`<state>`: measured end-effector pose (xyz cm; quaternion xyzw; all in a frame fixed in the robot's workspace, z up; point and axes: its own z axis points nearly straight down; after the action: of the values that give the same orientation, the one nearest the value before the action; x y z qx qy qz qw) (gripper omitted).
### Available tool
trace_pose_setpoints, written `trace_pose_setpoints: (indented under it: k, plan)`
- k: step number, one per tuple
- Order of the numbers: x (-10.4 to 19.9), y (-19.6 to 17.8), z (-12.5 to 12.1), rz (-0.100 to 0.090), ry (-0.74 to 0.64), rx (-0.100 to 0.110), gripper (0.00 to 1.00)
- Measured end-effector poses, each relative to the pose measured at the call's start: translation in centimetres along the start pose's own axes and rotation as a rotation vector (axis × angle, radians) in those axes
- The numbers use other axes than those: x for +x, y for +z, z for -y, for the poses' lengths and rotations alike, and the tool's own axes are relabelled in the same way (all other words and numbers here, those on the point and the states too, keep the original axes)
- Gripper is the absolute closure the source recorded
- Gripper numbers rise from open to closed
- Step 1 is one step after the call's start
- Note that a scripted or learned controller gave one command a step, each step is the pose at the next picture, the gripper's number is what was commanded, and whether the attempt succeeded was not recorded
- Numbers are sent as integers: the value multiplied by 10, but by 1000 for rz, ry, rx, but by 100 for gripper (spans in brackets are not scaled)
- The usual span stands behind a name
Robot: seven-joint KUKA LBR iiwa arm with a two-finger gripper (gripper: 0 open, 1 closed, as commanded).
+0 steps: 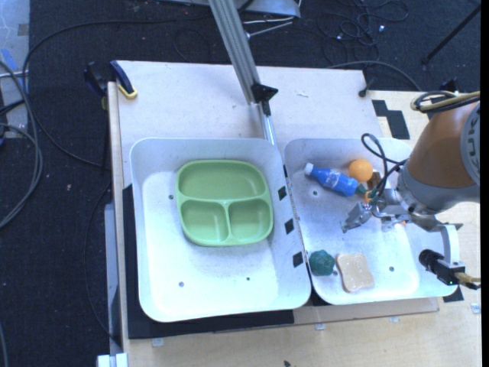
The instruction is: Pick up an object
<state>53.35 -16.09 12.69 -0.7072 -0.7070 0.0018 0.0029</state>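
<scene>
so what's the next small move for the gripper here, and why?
Probably a short shift up-left and down toward the blue bottle. The gripper hangs over bare floor of the right bin with nothing between its fingers; the bottle lies just beyond it, beside the orange ball.

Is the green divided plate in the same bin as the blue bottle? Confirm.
No: the green divided plate lies in the left bin, the blue bottle in the right bin.
</scene>
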Motion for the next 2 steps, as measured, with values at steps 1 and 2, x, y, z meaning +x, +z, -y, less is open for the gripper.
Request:
trace_pose_setpoints:
  k: [1,2]
  plan:
    - [0,34,-1,3,0,-9,0]
    - [-1,22,-2,6,2,-13,100]
